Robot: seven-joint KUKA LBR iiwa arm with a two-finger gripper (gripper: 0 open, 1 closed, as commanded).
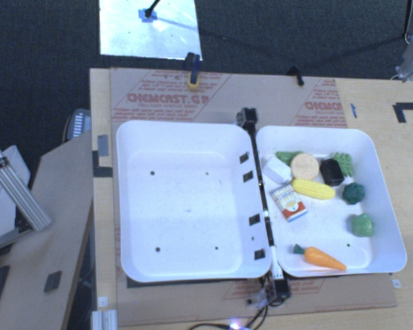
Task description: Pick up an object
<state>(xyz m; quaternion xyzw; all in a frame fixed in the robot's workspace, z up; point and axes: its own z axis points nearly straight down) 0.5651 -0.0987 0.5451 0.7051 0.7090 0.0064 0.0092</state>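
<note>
Left bin [186, 205], frame centre-left: bare white floor. Right bin [382, 184]: toy food clustered at its upper half — corn cob [313, 189], small carton [289, 203], broccoli [353, 193]; carrot [320, 257] apart, lower edge. Claw state: cannot tell. Pick not yet started; next move calls for choosing a target, likely the isolated carrot.

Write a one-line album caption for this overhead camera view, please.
Toy foods, among them a carrot, corn cob and small box, clustered in the right white bin beside its left neighbour.
</note>
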